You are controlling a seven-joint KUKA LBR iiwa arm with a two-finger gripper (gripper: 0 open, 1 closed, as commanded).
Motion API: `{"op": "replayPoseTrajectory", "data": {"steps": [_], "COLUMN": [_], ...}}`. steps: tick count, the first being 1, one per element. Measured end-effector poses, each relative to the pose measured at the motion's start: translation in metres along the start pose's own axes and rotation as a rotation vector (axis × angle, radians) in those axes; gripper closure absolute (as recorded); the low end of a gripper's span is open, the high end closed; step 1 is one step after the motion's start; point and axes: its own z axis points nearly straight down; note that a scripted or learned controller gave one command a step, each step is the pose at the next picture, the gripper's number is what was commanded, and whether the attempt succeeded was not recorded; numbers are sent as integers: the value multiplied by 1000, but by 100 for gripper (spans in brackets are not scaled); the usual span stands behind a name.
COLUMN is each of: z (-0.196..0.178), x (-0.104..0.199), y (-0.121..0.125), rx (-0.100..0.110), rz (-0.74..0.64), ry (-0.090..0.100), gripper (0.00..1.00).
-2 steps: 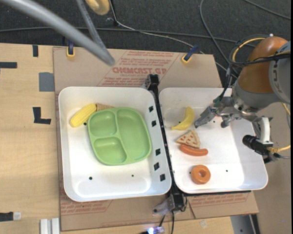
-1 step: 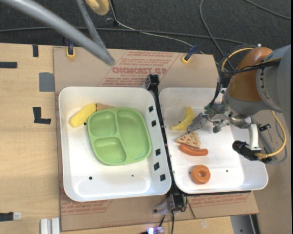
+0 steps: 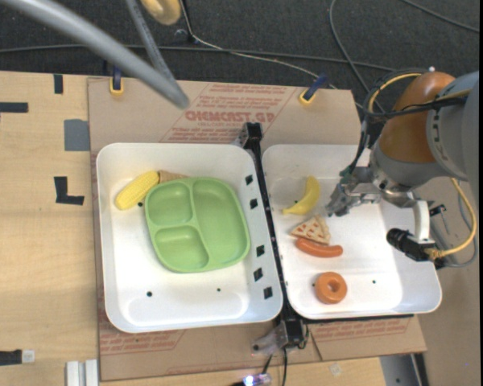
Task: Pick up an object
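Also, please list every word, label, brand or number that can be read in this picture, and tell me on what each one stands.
"CHEMCAST GP": large red print on the brown cardboard sheet under the two shallow white bins, just behind the left bin.
Smaller red lines above and below that name on the same sheet: too small and blurred to read.
Red print along the cardboard's front edge: too blurred to read.
The green compartment plate and the toy foods carry no text.

arm [image 3: 455,131]: grey casing | orange band | yellow cable loops | dark pincer [image 3: 342,199]
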Motion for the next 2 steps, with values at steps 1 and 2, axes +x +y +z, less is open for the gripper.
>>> {"op": "replayPoseTrajectory", "data": {"steps": [1, 2], "z": [-63, -123], "x": [0, 6], "y": [-1, 5], "rx": [-5, -8], "rz": [1, 0], "ry": [-1, -2], "gripper": [100, 100]}}
